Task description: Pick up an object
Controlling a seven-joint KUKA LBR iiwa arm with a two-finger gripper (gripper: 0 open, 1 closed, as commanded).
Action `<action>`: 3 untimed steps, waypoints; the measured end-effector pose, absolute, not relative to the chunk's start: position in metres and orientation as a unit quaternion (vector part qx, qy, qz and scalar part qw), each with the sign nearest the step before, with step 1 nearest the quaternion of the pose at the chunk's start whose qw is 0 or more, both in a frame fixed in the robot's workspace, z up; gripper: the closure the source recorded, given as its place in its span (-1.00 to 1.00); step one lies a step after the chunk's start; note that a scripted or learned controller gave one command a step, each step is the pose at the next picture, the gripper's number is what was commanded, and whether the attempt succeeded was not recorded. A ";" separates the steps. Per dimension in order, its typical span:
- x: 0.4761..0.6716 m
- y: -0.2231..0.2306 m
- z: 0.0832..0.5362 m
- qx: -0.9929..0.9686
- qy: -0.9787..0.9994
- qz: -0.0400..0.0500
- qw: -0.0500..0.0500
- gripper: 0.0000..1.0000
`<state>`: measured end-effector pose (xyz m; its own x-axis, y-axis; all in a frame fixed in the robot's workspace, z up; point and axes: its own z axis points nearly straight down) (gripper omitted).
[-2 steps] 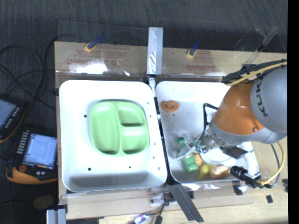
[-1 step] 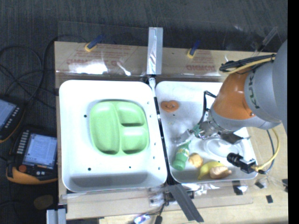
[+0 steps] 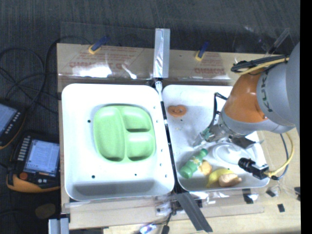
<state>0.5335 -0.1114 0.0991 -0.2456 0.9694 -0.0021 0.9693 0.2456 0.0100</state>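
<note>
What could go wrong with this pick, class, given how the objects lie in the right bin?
The green bottle, the yellow banana and a tan piece lie crowded near the right bin's front wall, so closing on one may nudge or catch a neighbour. The gripper hangs above them; a slanted bottle could well slip.
</note>
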 end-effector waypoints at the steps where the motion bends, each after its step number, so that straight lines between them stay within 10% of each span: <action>1: 0.533 -0.111 0.099 0.614 0.789 0.003 0.004 -1.00; 2: 0.490 -0.116 0.091 0.600 0.800 0.004 0.008 -1.00; 3: 0.492 -0.116 0.101 0.600 0.800 0.006 0.010 1.00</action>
